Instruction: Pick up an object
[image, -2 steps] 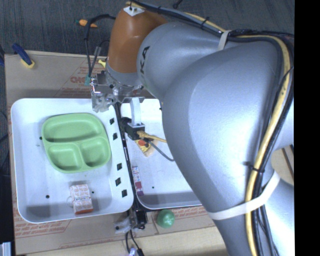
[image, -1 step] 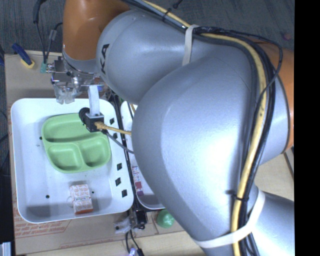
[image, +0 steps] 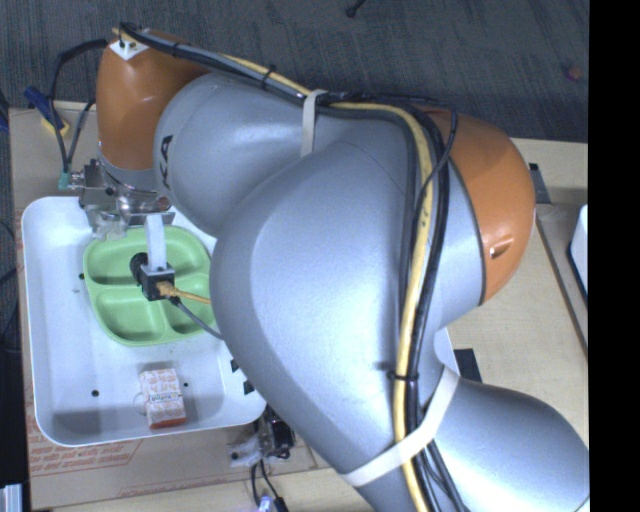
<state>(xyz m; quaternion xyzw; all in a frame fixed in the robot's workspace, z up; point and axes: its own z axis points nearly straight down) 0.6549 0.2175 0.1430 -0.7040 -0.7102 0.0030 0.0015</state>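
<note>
My own grey arm (image: 330, 300) is looming closest to the lens, sweeping from 5 o'clock up toward 11 o'clock. Its orange band (image: 135, 95) is sitting at 11 o'clock, above my wrist. Just under that band my gripper (image: 115, 220) is hanging over the left bin (image: 40, 300), at the 11 o'clock corner of a green tray (image: 115, 300). My wrist hardware is crowding the tips, so I cannot tell whether the gripper is parted wide or drawn narrow, and I am seeing nothing held in it.

The green tray is lying flat in the bin's 12 o'clock half. It is divided into compartments, and its 3 o'clock side is slipping out of sight beneath my arm. At 6 o'clock from the tray, apart from it and near the bin's 6 o'clock wall, what looks like a small red-and-white wrapped packet (image: 163, 395) is lying on the white floor.
</note>
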